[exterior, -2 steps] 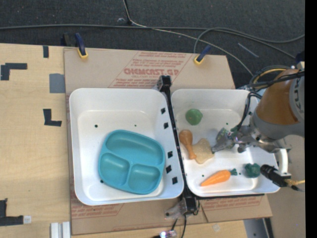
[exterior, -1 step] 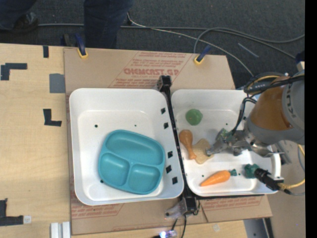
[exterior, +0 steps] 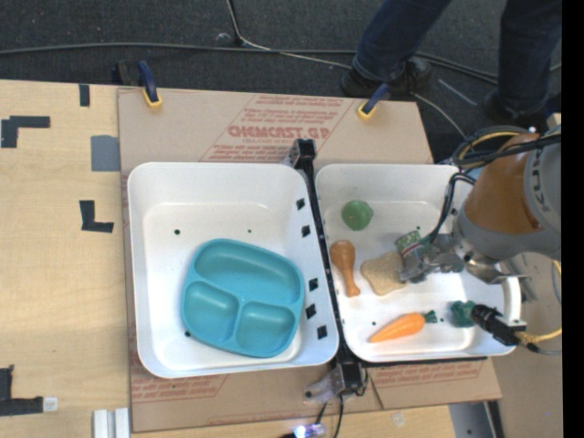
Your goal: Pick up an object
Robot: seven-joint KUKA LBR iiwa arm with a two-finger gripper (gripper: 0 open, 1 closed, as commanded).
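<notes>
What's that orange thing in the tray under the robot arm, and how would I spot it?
Look in the right-hand white bin, along its near edge. The toy carrot lies there on its side, bright orange and pointed, with a green top. The drumstick nearby is duller brown and stands closer to the divider.

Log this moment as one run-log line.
gripper: down in right bin | at bread slice | grasp: unclear | carrot: untouched

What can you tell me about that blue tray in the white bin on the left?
The blue tray is a teal, plastic-looking plate with rounded corners and three compartments: one long section and two smaller ones. It lies flat and right side up on the floor of the left bin, turned at a slight angle, low in that bin. Its compartments hold nothing, and it touches nothing besides the bin floor.
</notes>
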